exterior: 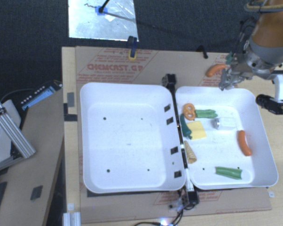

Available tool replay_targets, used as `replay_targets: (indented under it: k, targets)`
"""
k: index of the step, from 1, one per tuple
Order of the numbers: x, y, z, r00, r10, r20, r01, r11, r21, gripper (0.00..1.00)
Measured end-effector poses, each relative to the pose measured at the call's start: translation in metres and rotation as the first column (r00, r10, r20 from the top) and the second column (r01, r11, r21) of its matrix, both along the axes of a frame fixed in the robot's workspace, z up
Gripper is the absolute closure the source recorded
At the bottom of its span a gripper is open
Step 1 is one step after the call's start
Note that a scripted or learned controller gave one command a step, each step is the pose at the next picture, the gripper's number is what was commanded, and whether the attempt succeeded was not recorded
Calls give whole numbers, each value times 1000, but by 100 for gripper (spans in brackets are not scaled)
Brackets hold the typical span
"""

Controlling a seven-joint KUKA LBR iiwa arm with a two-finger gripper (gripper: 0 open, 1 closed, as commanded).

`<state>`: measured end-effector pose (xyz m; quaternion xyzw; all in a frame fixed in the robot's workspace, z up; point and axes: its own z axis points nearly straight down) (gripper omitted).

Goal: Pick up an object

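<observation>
Although the gripper (226,83) hangs above the far rim of the right white plastic bin (261,126), you have no pick yet: I cannot tell its state, and the orange sausage-shaped toy (244,142) lies in that bin, untouched.

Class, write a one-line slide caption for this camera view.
Gripper hovers over the right bin's far rim; an orange sausage and a yellow block lie inside.
</observation>
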<state>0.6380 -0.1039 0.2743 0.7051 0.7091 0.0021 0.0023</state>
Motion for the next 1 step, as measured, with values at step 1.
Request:
replay_targets:
  k: [1]
  targets:
    - [17, 89, 112, 1000, 8, 10, -8, 1000, 2, 100]
